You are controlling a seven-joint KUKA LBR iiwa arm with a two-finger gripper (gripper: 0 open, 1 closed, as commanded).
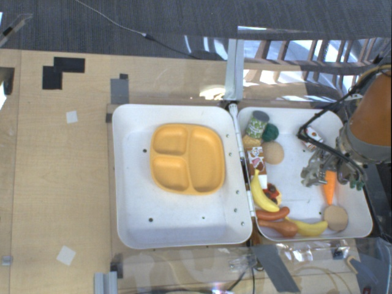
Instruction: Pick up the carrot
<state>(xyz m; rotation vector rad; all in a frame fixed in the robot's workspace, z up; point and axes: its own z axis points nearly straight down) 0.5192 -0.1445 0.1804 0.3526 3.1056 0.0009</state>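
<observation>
The carrot (329,187) sits near the right bin's (361,228) right edge, long axis running front to back, tip toward the front. The gripper (334,171) is right over its top end, so honestly can't tell its state. Bananas, sausages and other play food line that bin's left and front edges. The left bin (131,225) has a yellow divided plate (187,158).

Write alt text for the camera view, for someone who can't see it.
A grey arm's end effector sits at the top of a carrot in the right bin, among bananas, sausages and other toy food. The left bin holds a yellow divided plate.
</observation>
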